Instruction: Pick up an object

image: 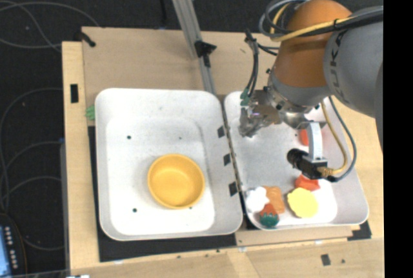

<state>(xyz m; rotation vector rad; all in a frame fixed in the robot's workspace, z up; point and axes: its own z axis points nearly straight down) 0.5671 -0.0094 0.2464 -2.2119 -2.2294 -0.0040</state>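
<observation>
My gripper (250, 125) hangs over the upper left part of the right bin (271, 154), close to the divide between the bins. I see nothing between its fingers. Small objects lie along the right bin's front edge: a white piece (257, 197), an orange piece (275, 199), a green piece (268, 220) and a yellow round piece (303, 204). A red-orange piece (308, 183) sits just behind the yellow one. A yellow bowl (175, 180) rests upright in the left bin (129, 141).
The arm's orange band (310, 44) and grey body cover the right bin's back right. A slanted metal rail (187, 19) runs from the top down to the gap between the bins. Cables (322, 154) with a black connector dangle over the right bin.
</observation>
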